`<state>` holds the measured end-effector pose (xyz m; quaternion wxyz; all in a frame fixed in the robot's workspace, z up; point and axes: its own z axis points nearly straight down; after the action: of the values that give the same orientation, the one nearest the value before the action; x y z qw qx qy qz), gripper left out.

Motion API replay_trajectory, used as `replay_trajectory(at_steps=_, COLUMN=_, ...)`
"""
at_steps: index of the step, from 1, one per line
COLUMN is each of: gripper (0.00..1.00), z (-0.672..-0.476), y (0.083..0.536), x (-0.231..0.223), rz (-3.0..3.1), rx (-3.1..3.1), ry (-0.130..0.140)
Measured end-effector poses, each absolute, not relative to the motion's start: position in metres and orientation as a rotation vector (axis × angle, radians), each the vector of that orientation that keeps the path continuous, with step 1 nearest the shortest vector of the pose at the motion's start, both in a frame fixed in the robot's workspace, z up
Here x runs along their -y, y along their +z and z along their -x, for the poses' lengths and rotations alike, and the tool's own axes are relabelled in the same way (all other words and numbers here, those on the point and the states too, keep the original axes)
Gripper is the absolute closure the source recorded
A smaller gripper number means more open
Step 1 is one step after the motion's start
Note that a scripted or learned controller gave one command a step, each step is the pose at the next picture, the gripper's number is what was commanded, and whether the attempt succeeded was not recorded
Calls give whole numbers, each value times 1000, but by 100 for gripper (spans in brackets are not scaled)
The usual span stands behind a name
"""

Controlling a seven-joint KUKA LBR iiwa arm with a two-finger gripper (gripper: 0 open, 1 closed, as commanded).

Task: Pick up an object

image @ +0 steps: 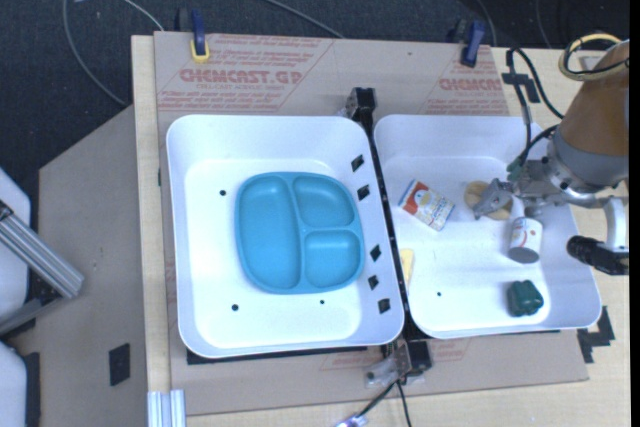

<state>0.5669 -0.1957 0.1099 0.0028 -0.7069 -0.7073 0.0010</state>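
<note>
Objects lie in the right bin (440,130), and we see the gripper (497,198) low among them, on the right side. We cannot tell how it is set. A small white can (523,238) lies just beside it, a green thing (524,298) nearer, a little red-and-white packet (427,205) to the left. The left bin (200,315) holds a blue plate (298,232) with three parts.

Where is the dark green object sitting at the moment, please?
The dark green object lies in the right bin, near its front right corner, just below the small white can.
</note>
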Motion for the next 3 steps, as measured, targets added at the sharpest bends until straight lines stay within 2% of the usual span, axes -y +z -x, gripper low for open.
replay_trajectory(at_steps=1, gripper=100, z=-568, y=124, x=196, rz=2220, rx=2222, ry=-2)
replay_trajectory(at_steps=3, gripper=100, z=-579, y=246, x=204, rz=2224, rx=2226, ry=-3)
